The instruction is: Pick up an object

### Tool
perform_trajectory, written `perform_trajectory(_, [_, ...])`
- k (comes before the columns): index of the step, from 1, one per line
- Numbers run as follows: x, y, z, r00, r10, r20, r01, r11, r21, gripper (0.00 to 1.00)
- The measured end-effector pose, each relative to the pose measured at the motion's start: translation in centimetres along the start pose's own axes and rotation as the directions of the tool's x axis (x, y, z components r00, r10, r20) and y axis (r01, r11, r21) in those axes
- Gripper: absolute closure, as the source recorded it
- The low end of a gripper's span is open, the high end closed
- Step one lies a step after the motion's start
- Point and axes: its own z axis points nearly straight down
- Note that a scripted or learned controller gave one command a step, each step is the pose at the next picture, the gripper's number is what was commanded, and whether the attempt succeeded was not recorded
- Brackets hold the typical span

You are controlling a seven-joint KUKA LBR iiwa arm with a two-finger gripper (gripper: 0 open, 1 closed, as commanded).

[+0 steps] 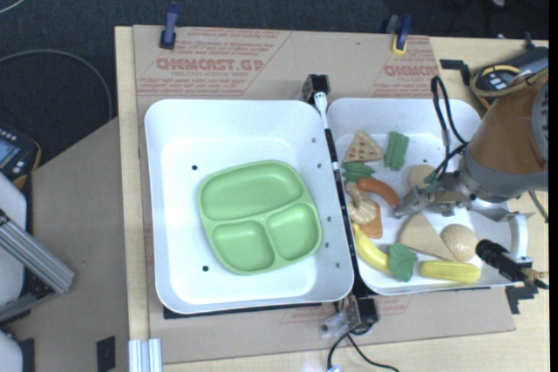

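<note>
A grey two-finger gripper (410,203) hangs low in the right white bin (453,111), apparently spread and holding nothing, beside a pale wedge-shaped toy (423,235). It should centre over one piece, avoiding the crowded neighbours.

arm (514,144) cut off at right edge, jaws' state unclear, right bin (453,283) partly hidden beneath arm

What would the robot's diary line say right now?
pincer: low in right bin, among toy food | holding: unclear | green tray: left bin
</note>
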Motion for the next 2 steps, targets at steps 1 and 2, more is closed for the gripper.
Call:
perform_trajectory(1, [5.5, -4.8, -0.5, 1.0, -0.002, 0.002, 0.002, 1.0, -0.006, 0.0])
perform_trajectory(2, [-3.6, -4.6, -10.5, 1.0, 0.006, 0.013, -0.005, 1.0, -0.02, 0.0])
